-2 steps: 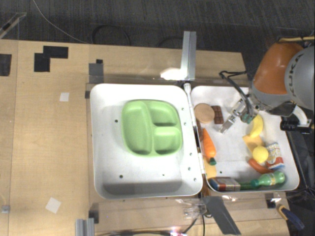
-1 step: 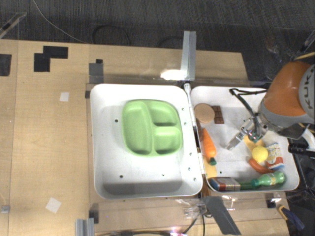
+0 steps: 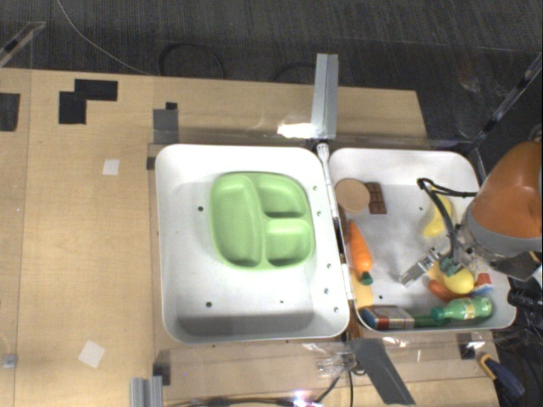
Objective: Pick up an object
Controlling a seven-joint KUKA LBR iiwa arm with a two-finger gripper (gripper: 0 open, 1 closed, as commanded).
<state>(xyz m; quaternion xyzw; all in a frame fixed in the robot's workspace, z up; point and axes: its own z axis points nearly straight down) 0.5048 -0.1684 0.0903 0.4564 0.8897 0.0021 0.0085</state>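
The right bin (image 3: 399,164) holds several small toys. An orange carrot (image 3: 360,250) lies along its left wall, with a round tan disc (image 3: 352,196) and a small brown block (image 3: 377,198) beyond it. A yellow banana (image 3: 435,219) lies near the right side. A yellow lemon-like fruit (image 3: 459,281) and a red-orange piece (image 3: 440,290) sit at the front right, above a green bottle (image 3: 461,310) that lies along the front wall. My gripper (image 3: 434,264) is low in the right bin, just left of the yellow fruit and below the banana. The arm's orange band (image 3: 512,197) hangs over the bin's right edge.
The left bin (image 3: 182,253) holds a green divided tray (image 3: 260,219) near its middle. A dark red-tipped stick (image 3: 392,318) lies at the right bin's front wall beside the bottle. A black cable (image 3: 441,189) loops over the banana. A metal post (image 3: 326,91) stands behind the bins.
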